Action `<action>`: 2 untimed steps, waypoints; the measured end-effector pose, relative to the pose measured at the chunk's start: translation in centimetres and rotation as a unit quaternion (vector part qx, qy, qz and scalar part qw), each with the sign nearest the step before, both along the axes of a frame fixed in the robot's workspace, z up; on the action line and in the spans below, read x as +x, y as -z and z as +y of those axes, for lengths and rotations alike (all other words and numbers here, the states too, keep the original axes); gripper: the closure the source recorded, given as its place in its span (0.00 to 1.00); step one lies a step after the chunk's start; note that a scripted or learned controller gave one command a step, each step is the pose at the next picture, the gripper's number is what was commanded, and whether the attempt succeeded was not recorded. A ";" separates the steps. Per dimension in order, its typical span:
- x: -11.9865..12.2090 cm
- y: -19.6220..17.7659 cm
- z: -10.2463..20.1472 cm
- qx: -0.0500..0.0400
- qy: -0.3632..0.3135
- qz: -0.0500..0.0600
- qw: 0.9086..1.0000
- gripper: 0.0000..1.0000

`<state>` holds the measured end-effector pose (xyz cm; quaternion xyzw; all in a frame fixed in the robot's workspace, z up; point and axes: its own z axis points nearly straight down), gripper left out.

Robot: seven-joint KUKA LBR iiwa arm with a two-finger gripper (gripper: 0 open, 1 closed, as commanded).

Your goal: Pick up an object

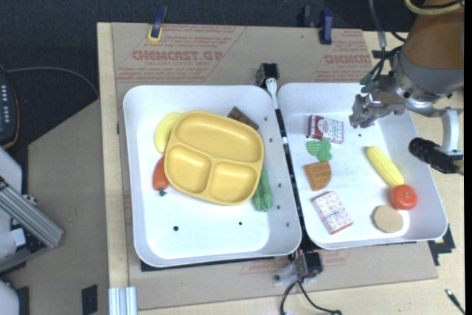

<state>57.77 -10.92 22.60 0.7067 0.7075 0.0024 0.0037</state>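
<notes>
- Nearest the camera, at the front of the right white bin point(435, 221), lie a round tan biscuit-like disc point(387, 219) and a small red-and-white patterned packet point(332, 211), with a red tomato-shaped toy point(403, 197) touching the disc's far side.
- Farther back in that bin: a yellow corn cob toy point(384, 165) lying at a slant, an orange-brown bread-like wedge point(318, 175), a small green leafy piece point(320, 150) just behind the wedge, and a second red-and-white packet point(326, 128) near the bin's far left.
- The left white bin point(140, 158) holds a large yellow three-compartment plastic tray point(212, 157), tilted, resting over other items: a yellow rounded piece point(165, 130), a red-orange piece point(159, 176), a green vegetable toy point(262, 193) and a dark brown item point(241, 116) peek out around its edges.
- The grey arm's gripper point(363, 112) hangs over the right bin's far side, just right of the far packet and apart from it; nothing is visible between its fingers, and whether they are spread or closed cannot be told.
</notes>
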 end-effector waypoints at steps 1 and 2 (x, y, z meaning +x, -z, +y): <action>0.1 0.1 0.0 0.001 0.000 0.003 1.000 1.00; 4.0 -0.9 4.2 0.001 -0.002 0.001 1.000 1.00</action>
